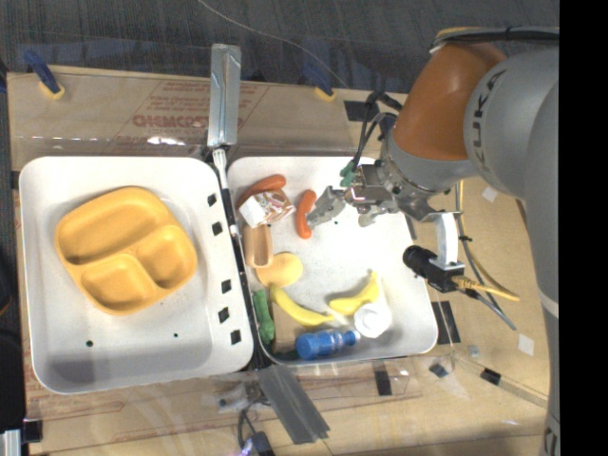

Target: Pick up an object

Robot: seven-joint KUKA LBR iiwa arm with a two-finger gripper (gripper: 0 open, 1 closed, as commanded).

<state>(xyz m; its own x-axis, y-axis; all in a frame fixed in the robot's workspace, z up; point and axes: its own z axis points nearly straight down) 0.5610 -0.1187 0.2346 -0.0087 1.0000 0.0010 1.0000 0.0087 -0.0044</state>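
Note:
My gripper (pixel 348 207) hangs over the upper middle of the right bin (pixel 404 255). Its fingers stand apart with nothing between them. Just left of the left fingertip (pixel 326 207) lies a small orange sausage (pixel 305 213); I cannot tell if they touch. Along the bin's left wall are a red sausage (pixel 261 186), a small printed packet (pixel 271 205), a hot dog bun (pixel 256 245) and a pale yellow fruit (pixel 281 271). Two bananas (pixel 296 308) (pixel 356 297) and a blue bottle (pixel 328 341) with a white cap lie near the front wall.
The left bin (pixel 57 350) holds a yellow divided tray (pixel 123 248). A green item (pixel 263 316) lies by the divider between the bins. The arm's grey body and orange band (pixel 446 103) loom over the right bin's far right corner. Cables trail at the right.

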